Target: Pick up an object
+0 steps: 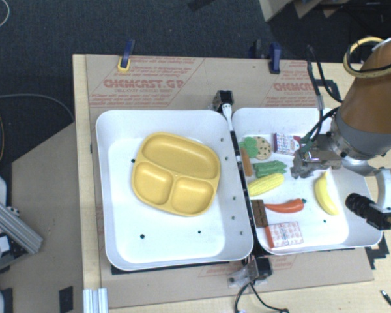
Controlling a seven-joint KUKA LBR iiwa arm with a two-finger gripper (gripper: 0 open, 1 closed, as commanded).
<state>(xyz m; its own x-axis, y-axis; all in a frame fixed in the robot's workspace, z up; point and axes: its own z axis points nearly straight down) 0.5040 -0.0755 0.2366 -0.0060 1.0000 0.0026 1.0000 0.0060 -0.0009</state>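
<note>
Two white bins sit side by side on the bench. The left bin (117, 194) holds a yellow tray (176, 173) with three sections, lying near its middle. The right bin (362, 237) holds the small toy foods. The gripper (306, 162) hangs over the middle of the right bin, and the arm (375, 109) comes in from 3 o'clock. I cannot tell how the gripper stands, because it is dark and too small to see well. Nothing can be seen caught in it. A banana (325, 194) lies just at 4 o'clock from the gripper. A green pepper (269, 169) and a corn cob (264, 184) lie at 9 o'clock from it, close together. A red chili (285, 206) lies at 7 o'clock. A cookie (263, 147) sits at 10 o'clock.
</note>
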